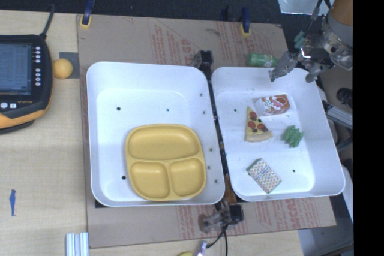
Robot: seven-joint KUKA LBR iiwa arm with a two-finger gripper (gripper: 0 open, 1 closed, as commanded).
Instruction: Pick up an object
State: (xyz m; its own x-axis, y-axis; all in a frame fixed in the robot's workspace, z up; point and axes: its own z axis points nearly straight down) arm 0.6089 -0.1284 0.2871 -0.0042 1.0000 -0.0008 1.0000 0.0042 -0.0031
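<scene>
Four small things lie in the right bin (324, 129): a pizza slice (257, 126) with its long axis running up the view and its tip toward the far rim, a snack packet (273, 105) just beyond it, a green toy (293, 136) beside it, and a patterned packet (264, 175) set diagonally nearer the front. The gripper (296, 71) hovers over the far rim, fingers spread, holding nothing. A yellow tray (165, 160) sits in the left bin (108, 105).

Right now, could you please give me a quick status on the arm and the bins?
Hand open, empty, above right bin's far edge. Pizza slice, snack packet, green toy, patterned block untouched. Nothing blocking.
</scene>
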